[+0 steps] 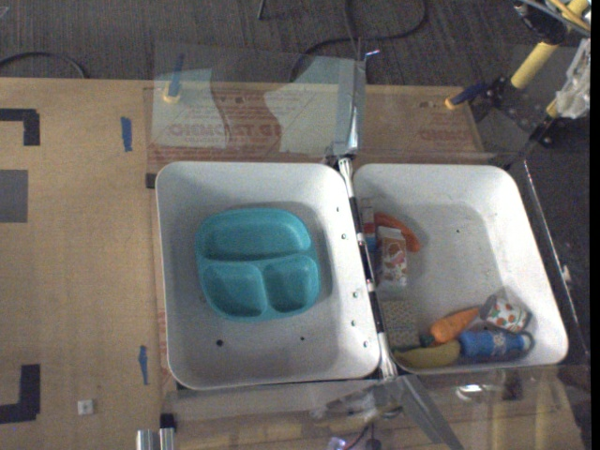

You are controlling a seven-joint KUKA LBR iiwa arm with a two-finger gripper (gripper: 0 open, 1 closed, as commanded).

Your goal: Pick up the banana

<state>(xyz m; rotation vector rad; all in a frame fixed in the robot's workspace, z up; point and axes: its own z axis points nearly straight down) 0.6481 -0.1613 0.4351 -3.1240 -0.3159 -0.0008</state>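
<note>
The banana (430, 355) is yellow with a dark tip and lies flat along the front wall of the right bin (525, 216), near its front left corner. An orange carrot (455, 323) lies just behind it, close to or touching it. A blue mug (494, 345) lies on its side against the banana's right end.
A spotted cup (507, 314) sits behind the mug. A small carton (392, 255) and an orange item (399, 232) lie by the right bin's left wall. The left bin (178, 251) holds a teal divided plate (260, 262). Yellow-handled clamps (537, 59) stand beyond the far right corner.
</note>
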